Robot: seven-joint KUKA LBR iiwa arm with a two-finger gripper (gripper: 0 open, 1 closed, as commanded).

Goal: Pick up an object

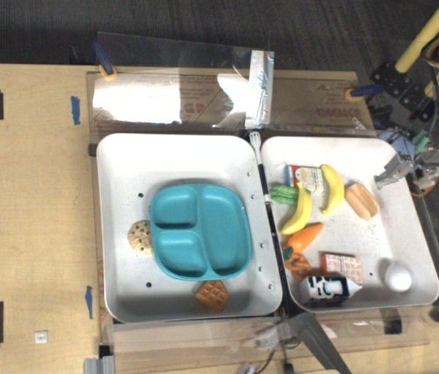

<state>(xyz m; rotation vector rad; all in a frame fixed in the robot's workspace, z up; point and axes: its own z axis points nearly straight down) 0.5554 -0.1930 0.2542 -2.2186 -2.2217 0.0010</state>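
The right bin [406, 232] holds several toy foods. Two yellow bananas [330, 187] lie near its far left, beside a red and white carton [307, 177] and a green piece [283, 195]. A hot dog bun [361, 201] rests to their right. An orange carrot [306, 236] lies mid-left, with a small orange-red item [298, 264] below it. Toward the near edge sit a red and white box [342, 265], a black and white can [327, 287] and a white round object [398, 276].
The left bin [118, 170] holds a teal divided plate [200, 231], a speckled cookie [140, 238] and a brown waffle [212, 294]. Cables and grey metal hardware [418, 162] crowd the right bin's far right rim. A yellow pole [430, 26] stands at the top right.
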